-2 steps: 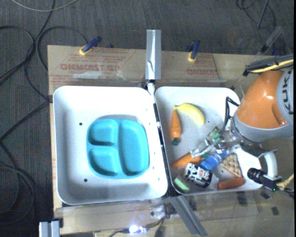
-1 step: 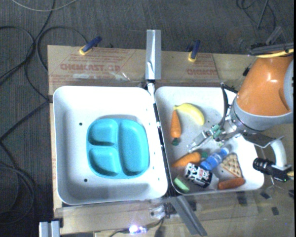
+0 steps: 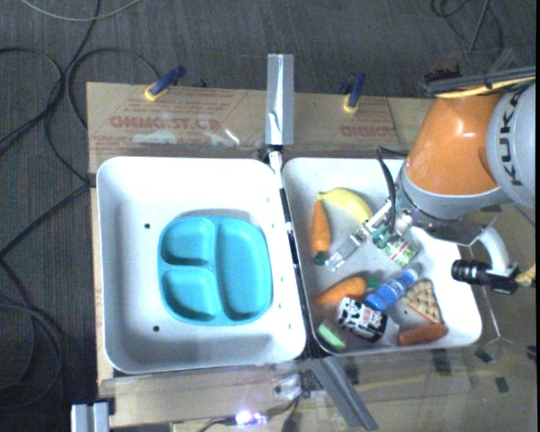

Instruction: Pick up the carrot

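Orange carrot (image 3: 319, 226) beside gripper (image 3: 340, 256)

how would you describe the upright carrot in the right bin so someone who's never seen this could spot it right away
Start at the right-hand white bin, the one full of small items, not the one holding the blue tray. Look along its left wall, near the top, just left of the yellow banana. The carrot there is orange and stands lengthwise up the picture, unlike the second carrot, which lies slanted lower down in the bin.
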### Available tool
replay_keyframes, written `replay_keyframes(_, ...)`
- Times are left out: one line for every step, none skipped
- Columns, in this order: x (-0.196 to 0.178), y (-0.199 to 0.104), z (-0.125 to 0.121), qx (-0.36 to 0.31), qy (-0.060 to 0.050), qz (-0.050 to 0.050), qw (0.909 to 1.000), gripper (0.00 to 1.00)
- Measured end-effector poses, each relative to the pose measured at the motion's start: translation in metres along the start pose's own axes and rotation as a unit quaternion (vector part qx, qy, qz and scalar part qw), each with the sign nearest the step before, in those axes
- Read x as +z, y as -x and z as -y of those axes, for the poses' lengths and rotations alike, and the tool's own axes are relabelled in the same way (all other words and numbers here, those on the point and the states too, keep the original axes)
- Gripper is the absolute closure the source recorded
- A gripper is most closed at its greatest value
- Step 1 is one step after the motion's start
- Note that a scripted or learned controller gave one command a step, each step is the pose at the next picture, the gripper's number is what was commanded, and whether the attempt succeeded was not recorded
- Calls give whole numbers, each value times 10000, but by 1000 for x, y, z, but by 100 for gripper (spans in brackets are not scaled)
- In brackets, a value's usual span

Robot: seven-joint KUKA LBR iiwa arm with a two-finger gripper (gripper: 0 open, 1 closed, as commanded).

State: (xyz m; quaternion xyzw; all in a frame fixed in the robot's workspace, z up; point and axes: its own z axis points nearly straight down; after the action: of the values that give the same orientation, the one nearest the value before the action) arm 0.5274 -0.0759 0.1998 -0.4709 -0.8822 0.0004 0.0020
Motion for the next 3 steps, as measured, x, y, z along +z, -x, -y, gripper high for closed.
replay_keyframes(110, 38, 15, -302, 47, 40, 9995, 0)
replay_keyframes(101, 38, 12, -302, 71, 37, 9995, 100)
replay_keyframes(20, -44, 18, 475, -5, -4, 9989, 100)
